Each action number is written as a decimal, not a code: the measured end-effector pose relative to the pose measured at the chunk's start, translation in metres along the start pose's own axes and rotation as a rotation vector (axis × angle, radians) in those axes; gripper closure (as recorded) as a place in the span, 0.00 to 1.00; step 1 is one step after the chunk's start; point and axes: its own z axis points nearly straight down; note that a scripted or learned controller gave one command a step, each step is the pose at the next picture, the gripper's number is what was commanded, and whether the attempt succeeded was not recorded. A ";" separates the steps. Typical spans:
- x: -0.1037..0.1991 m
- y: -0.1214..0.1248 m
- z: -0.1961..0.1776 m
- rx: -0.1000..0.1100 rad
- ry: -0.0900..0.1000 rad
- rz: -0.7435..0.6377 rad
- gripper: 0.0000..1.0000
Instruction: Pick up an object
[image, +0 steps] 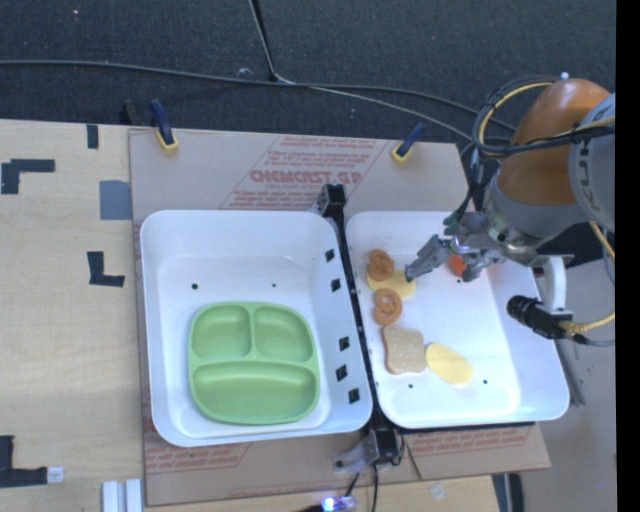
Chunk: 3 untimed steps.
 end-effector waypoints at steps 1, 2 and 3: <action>0.000 -0.011 0.053 0.005 0.000 0.001 0.00; 0.008 -0.008 0.114 0.006 0.000 0.000 0.00; 0.008 -0.008 0.130 0.000 -0.001 0.001 0.00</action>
